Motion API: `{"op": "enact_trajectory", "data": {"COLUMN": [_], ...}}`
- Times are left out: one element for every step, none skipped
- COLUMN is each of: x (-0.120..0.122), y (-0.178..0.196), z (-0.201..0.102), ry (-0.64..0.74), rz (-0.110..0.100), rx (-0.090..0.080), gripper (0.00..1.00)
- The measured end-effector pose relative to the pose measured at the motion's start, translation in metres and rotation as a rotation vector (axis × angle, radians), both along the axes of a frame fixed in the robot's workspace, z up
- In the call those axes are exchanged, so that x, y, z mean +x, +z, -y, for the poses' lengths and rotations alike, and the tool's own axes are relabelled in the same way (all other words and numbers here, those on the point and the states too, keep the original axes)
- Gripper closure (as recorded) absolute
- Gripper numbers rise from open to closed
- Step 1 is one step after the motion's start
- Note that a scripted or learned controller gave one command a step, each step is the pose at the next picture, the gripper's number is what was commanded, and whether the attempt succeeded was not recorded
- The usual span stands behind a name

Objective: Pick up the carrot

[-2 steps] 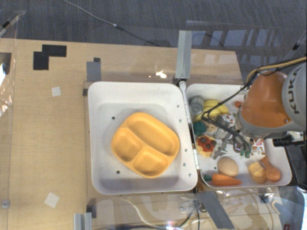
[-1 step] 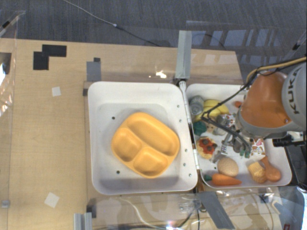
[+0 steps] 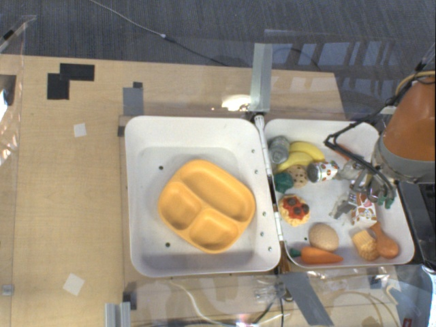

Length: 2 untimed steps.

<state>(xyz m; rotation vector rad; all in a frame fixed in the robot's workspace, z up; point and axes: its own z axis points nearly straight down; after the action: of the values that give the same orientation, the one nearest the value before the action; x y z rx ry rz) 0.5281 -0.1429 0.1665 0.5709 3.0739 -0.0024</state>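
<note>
Claw (image 3: pixel 347 206) mid right bin, carrot (image 3: pixel 321 255) against near rim.

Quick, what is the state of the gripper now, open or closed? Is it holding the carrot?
Gripper: open or closed cannot be told; it is above the right bin.
Carrot: lying in that bin, not held.

On my feed the left bin (image 3: pixel 136 203) holds a yellow divided plate (image 3: pixel 206 204). In the right bin (image 3: pixel 407 240) I see bananas (image 3: pixel 303 155), a small can (image 3: pixel 321 172), a green piece (image 3: pixel 281 182), a pizza slice (image 3: pixel 294 210) and an egg (image 3: pixel 323 236) (pale, roundish). Black squares (image 3: pixel 69 79) mark the wooden surface (image 3: pixel 61 203).
</note>
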Motion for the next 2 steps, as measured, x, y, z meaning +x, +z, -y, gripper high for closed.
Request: {"op": "enact_trajectory", "data": {"x": [-0.040,-0.036], "y": [-0.052,-0.039], "z": [-0.044,-0.043], "ry": [-0.056,-0.052], "rz": [-0.011,0.001], "rx": [0.006,0.003], "gripper": [0.00,1.00]}}
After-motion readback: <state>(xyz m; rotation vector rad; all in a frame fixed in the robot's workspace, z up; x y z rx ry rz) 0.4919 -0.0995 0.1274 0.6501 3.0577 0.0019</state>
